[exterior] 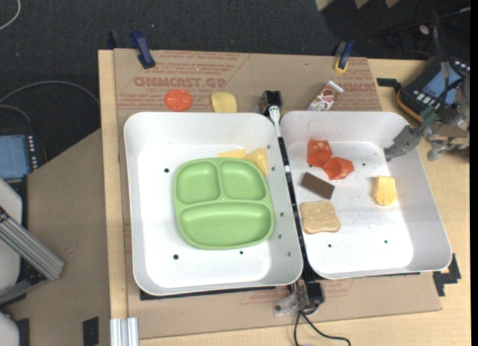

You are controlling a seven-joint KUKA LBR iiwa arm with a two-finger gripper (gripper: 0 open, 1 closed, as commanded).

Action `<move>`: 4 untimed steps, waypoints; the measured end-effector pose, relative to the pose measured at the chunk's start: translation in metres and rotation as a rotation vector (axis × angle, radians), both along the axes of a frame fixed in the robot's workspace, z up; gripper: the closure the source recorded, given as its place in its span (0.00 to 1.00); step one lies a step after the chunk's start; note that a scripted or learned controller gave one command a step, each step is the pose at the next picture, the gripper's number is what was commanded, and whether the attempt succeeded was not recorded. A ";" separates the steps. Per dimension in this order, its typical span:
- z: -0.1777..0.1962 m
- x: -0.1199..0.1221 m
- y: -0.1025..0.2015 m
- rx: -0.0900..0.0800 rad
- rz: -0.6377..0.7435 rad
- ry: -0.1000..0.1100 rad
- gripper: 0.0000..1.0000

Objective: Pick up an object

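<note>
Gripper (409, 141) hangs over right bin's (418, 251) edge.

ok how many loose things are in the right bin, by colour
red pieces: 2
yellow piece: 1
brown block: 1
tan toast slice: 1
total: 5

Dark grey carpet floor (149, 1) all around. Brown cardboard sheet (246, 68) printed in red lettering, laid over a pale wooden desk (457, 210). Blue clamps (142, 49) at the far edge. White cable (9, 1) curling at upper left. Aluminium rail (30, 247) at lower left. Even, soft lighting.
</note>
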State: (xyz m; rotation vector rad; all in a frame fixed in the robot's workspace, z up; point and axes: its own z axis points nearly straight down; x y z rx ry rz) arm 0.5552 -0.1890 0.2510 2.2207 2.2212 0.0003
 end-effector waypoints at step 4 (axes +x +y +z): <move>-0.061 0.002 0.170 0.006 0.013 -0.010 1.00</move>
